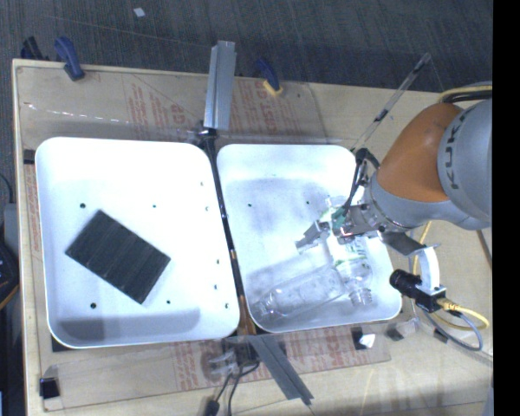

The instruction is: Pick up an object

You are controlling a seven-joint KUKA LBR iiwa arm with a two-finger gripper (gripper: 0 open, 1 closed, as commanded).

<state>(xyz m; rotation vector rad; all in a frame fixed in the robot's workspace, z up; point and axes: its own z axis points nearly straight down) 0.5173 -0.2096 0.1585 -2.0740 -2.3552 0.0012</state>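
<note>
Objects for picking are few: a dark ribbed rectangular pad lies flat and askew in the left bin, and a clear plastic bottle lies on its side in the right bin, toward the near wall. Taking things by size, the worktop carries both bins side by side, with blue clamps at its far edge. The grey arm with its orange band reaches in from the right over the right bin. Its claw hangs above the bin's right half, just beyond the bottle's upper end; whether it is wide or narrow I cannot tell, because the metal parts blur into the transparent plastic below them. Nothing can be seen held in it.

The risks, as I judge them: the bottle is smooth, round and light, so a closing grip could squeeze it sideways and send it rolling toward the bin wall. Its transparency may also mislead a depth reading, bringing the claw down off-centre. The pad lies well apart, too flat to pinch easily.
</note>
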